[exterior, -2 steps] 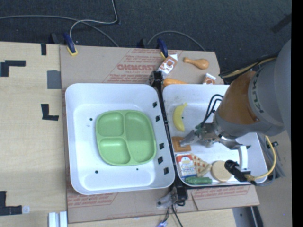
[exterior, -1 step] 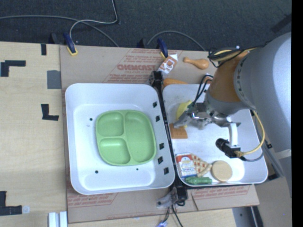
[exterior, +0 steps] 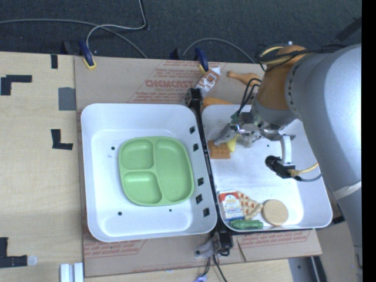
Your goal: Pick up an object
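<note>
Two white bins fill the bench: the left bin (exterior: 94, 157) holds a green divided plate (exterior: 156, 170). Right of centre, the gripper (exterior: 230, 136) hangs over an orange block (exterior: 220, 151); its grasp I cannot tell.

A green divided plate (exterior: 156, 170) lies in the left bin (exterior: 94, 175). In the right bin (exterior: 311, 207), the claw (exterior: 226, 138) hangs low over an orange-brown block (exterior: 220, 151) near the dividing wall. A round cookie (exterior: 275, 211), a red-and-white packet (exterior: 233, 204) and a green item (exterior: 247, 223) lie along the near edge.
</note>
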